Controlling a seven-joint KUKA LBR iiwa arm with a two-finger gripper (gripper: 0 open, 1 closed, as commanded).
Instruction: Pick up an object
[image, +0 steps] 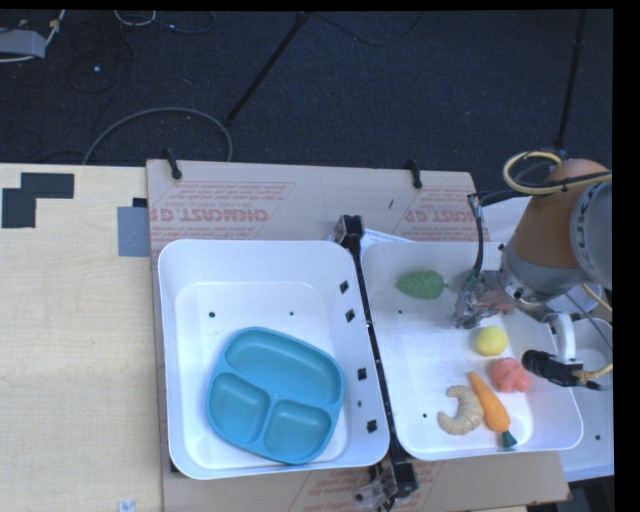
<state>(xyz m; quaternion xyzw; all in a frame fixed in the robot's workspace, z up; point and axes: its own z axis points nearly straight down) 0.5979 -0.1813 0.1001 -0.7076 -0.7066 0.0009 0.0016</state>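
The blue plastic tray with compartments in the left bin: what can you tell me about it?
The blue plastic tray is a rounded, shallow dish that looks like smooth moulded plastic, divided into three compartments: one large across the top, two smaller below. It lies flat and turned at a slant on the floor of the left white bin, toward its near side. Nothing sits in it.

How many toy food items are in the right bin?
5: a green piece at the back, a yellow one beside the gripper, a pink one, an orange carrot and a beige piece in front. The arm may hide more.
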